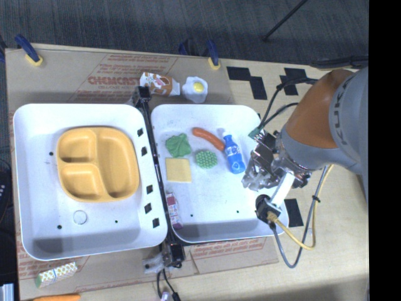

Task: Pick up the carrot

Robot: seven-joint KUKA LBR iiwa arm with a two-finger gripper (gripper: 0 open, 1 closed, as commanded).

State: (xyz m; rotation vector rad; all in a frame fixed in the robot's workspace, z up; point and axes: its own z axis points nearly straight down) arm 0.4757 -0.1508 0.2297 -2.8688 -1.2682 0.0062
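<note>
Carrot (207, 138): lying in right bin (207, 221), between green leaf (178, 145) and blue bottle (234, 154). Pincer (257, 175): at bin's right edge, apart from carrot; opening cannot be told. Step: approach. Next: travel left, descend over carrot.

Even overhead light, slightly soft focus

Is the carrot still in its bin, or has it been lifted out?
In the bin. The carrot lies flat on the right bin's floor, next to the blue bottle, apart from the gripper.
</note>
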